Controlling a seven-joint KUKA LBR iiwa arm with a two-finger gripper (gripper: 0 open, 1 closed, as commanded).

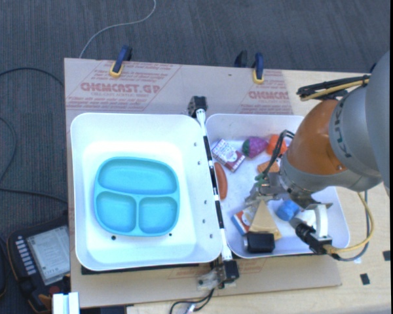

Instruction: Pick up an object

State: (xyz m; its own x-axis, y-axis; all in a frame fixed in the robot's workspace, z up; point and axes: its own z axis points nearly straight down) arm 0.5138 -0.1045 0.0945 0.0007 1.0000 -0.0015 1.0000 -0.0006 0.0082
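The arm (334,146) reaches in from the right of the frame and hangs low over the right bin (340,237), with the gripper (265,191) at the middle of the clutter. Whether its fingers are open or closed cannot be told; the wrist hides them.

The candidates all lie in that bin: a tan wedge (263,220) just below the gripper, a black block (260,243) at the lower edge, a blue piece (288,210) to the right, a purple object (254,146) and a small packet (225,153) towards the top, and an orange-red stick (221,180) along the left wall.

The wedge looks the nearest target. To take it well, the gripper should probably come straight down on one item, clear of its neighbours, and close across its narrow faces before lifting slowly.

The left bin (85,142) holds a blue divided tray (137,195).
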